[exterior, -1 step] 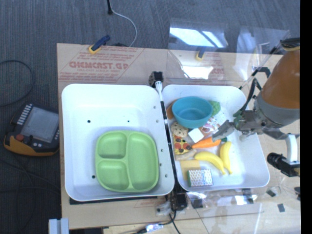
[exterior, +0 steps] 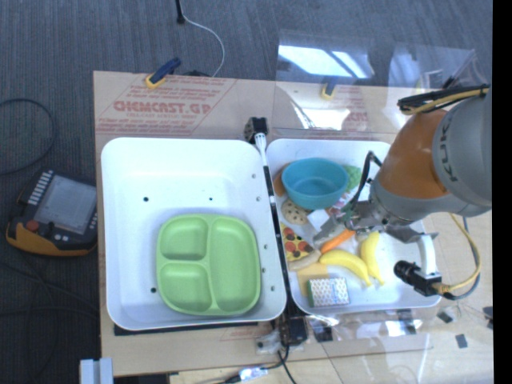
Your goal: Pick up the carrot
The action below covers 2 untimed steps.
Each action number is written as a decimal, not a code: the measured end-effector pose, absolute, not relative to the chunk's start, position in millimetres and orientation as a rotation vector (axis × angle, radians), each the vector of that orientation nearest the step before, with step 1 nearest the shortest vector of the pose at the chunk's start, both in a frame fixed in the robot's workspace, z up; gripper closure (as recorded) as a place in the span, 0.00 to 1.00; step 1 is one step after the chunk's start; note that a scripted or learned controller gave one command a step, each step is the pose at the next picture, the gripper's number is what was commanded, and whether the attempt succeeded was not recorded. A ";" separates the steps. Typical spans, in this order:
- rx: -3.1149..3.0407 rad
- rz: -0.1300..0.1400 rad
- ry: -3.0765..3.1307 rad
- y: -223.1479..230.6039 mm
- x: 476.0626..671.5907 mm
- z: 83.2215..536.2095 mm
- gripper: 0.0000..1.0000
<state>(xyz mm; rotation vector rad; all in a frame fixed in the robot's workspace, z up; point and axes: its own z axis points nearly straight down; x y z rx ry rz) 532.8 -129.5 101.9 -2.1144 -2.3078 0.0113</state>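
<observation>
Two white bins sit side by side at the middle of the frame. The left bin [exterior: 144, 182] holds a green tray [exterior: 210, 264] with three compartments, lying toward its lower right.

The right bin [exterior: 376, 298] is crowded. A blue bowl [exterior: 315, 182] stands in its upper left part. Below the bowl, along the bin's left wall, lie a cookie [exterior: 293, 213] and a pizza slice [exterior: 297, 246]. The carrot [exterior: 337, 241] lies near the middle of the bin, slanting up to the right, just above two bananas [exterior: 356, 261]. A grater-like block [exterior: 328, 291] rests at the lower edge, just under the bananas.

The arm [exterior: 436, 162] enters from the right of the frame, its orange band above the right bin. The gripper [exterior: 346, 224] is down over the carrot's upper right end, its grey fingers crossing close above the carrot. How far it is open, and whether it has hold of the carrot, I cannot tell.

A pendant [exterior: 52, 214] lies on the floor at the left edge of the frame.
</observation>
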 end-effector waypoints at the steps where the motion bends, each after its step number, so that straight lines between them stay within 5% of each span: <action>1: -2.119 0.013 -2.306 -132.0 533.9 111.3 1.00; 2: -2.030 -0.002 -2.399 -43.0 565.2 183.6 1.00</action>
